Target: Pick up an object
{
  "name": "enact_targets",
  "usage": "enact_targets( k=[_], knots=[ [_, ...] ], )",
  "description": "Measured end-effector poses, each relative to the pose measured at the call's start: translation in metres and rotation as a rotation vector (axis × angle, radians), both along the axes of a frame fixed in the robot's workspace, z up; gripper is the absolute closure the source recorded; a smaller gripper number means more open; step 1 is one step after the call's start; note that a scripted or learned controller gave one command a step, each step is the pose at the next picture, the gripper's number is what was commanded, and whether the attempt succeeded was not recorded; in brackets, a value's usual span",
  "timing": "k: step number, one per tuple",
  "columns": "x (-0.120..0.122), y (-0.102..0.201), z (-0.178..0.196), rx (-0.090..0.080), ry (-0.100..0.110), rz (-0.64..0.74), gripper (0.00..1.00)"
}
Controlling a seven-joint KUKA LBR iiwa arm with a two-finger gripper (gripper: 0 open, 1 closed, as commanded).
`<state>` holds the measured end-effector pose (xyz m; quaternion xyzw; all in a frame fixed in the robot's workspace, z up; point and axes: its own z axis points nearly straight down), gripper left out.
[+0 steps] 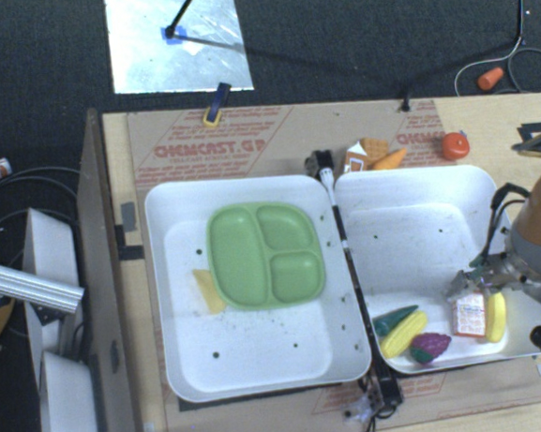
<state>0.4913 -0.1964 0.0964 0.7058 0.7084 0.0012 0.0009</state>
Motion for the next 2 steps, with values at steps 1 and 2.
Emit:
enact_targets(
  k=[1, 2],
  knots=[
    [0.092, 0.038, 0.02, -0.001, -0.008, 0.008, 1.0],
    [0.178, 0.085, 0.033, 0.0, -0.009, 0.008, 1.0]
  ],
)
